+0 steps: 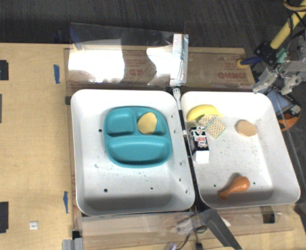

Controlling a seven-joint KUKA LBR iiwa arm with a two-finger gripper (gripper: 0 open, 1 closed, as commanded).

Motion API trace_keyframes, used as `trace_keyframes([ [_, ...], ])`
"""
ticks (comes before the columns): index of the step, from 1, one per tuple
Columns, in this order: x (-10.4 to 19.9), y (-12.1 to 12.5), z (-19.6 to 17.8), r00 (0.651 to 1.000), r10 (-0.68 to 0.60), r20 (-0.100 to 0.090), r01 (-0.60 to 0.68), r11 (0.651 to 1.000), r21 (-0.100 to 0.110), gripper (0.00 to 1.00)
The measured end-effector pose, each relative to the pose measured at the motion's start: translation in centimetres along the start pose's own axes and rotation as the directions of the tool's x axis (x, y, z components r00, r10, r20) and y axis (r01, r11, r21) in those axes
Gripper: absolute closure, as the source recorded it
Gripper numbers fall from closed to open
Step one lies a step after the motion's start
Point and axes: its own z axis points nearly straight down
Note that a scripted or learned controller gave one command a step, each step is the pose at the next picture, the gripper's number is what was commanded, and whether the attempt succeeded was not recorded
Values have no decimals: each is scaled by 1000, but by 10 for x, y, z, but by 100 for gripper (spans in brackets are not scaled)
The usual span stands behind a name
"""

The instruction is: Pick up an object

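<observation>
A teal divided tray point(137, 150) sat in the left bin point(85, 191), a yellow round piece point(147, 122) in its upper right compartment. The right bin point(283, 186) held a banana point(202, 111), small box point(200, 139), tan disc point(246, 128) and orange pear-shaped toy point(234, 186). The gripper point(283, 76) hovered beyond that bin's far right corner, its state unclear.

The arm's hand point(284, 77) hangs at the upper right, wrist cabling above.

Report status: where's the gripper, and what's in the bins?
Gripper off the right bin's far corner, holding nothing. Banana, small box, round piece, orange pear-shaped toy all untouched. Path clear.
</observation>
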Motion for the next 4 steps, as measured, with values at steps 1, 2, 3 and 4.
trace_keyframes([
  [1, -29, -18, 31, 1000, 5, 0, -5, 1000, 3, 0],
  [2, 1, -57, 186, 997, -78, -1, 78, 997, 1, 0],
  [3, 74, 12, 194, 988, -152, 2, 152, 988, -9, 0],
  [4, 102, -19, 94, 964, -267, 5, 267, 964, -10, 0],
])
